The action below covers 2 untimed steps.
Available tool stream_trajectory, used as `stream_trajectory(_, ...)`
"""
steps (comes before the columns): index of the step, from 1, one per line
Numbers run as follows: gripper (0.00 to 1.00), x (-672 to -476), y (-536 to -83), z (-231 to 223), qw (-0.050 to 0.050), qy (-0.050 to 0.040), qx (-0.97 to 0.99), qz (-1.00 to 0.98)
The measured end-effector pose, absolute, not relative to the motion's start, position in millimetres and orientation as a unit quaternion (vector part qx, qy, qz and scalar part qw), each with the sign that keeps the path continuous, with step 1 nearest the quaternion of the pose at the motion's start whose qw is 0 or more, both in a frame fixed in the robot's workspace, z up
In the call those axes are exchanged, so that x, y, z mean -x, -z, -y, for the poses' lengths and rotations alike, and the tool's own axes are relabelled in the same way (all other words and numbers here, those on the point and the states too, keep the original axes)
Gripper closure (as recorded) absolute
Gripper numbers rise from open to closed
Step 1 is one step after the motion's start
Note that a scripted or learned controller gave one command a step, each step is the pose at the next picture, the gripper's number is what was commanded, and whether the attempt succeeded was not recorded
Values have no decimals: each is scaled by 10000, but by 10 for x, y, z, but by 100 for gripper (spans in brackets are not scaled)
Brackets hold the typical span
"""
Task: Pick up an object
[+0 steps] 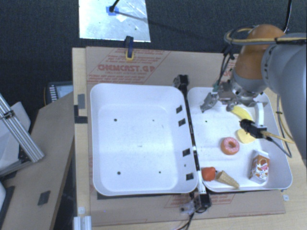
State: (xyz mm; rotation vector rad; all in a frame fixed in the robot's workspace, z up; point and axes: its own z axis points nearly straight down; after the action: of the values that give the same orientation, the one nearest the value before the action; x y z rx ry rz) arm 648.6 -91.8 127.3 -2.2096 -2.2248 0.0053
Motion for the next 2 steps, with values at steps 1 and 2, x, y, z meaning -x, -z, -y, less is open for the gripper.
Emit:
stream_trajectory(1,0,-6074,-1877,519,0,13,7040,7102)
stream_trajectory(2,0,-5610,-2366,-70,2,20,7034,7108)
